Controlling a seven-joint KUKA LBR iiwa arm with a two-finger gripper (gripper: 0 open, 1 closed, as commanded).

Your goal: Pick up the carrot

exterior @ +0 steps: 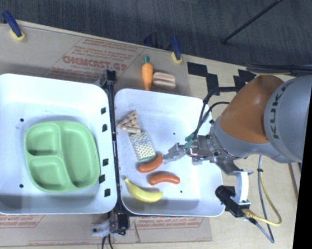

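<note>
A small carrot [146, 75] lies on the surface just beyond the right bin's [194, 112] far rim, beside a layered block [163, 80]. The gripper [170, 153] hovers over a sausage [150, 162], its jaws' state unclear. The carrot looks light, rigid and smooth, best pinched mid-body.

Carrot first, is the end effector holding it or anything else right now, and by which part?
Not the carrot; it lies outside the bins. The end effector touches a sausage, but a hold cannot be told.

Arm [281, 117]: grey rounded casing with dark lettering, broad orange band [251, 110] at the wrist's 9 o'clock side. Black cables run along the wrist. End effector [174, 152]: slim, metallic grey. Yellow cable [264, 205] trails at 5 o'clock.
</note>
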